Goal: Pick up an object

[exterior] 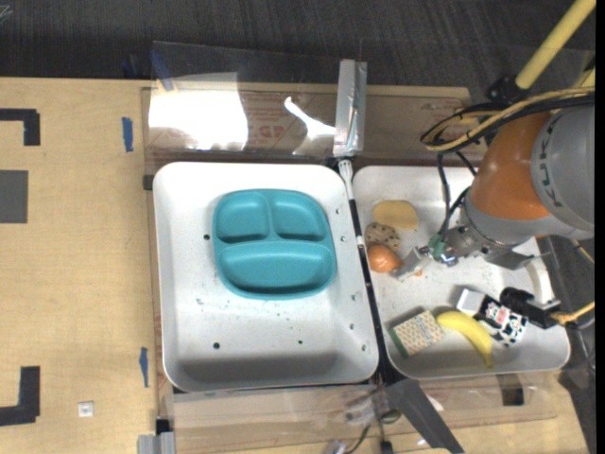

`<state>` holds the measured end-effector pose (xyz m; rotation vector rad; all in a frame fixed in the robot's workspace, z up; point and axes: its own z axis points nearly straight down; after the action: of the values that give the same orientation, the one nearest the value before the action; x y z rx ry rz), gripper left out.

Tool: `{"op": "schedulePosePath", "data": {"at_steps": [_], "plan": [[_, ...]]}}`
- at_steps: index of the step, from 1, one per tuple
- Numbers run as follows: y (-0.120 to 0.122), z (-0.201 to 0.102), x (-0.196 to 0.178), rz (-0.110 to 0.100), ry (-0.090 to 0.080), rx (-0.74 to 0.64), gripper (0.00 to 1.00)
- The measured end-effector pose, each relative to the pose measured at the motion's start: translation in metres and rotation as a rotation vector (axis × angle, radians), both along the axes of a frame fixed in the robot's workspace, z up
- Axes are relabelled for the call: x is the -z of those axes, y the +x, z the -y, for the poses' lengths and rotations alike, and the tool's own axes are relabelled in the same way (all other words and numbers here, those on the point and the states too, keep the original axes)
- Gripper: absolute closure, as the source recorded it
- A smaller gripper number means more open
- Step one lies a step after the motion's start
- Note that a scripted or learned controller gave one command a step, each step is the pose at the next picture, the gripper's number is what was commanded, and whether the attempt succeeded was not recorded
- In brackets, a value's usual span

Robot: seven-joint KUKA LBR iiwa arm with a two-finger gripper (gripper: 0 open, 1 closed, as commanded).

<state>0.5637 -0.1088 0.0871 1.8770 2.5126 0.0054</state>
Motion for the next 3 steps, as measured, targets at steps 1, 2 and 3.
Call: {"op": "schedulePosePath", "data": {"at_steps": [1, 2, 3], "plan": [[-0.009, -0.01, 0.0, -0.001, 0.0, 0.192, 0.0], [0.042, -0.014, 0.001, -0.002, 0.001, 0.248, 0.0], [0.033, -0.064, -0.101, 0.002, 0.003, 0.259, 0.0]]}}
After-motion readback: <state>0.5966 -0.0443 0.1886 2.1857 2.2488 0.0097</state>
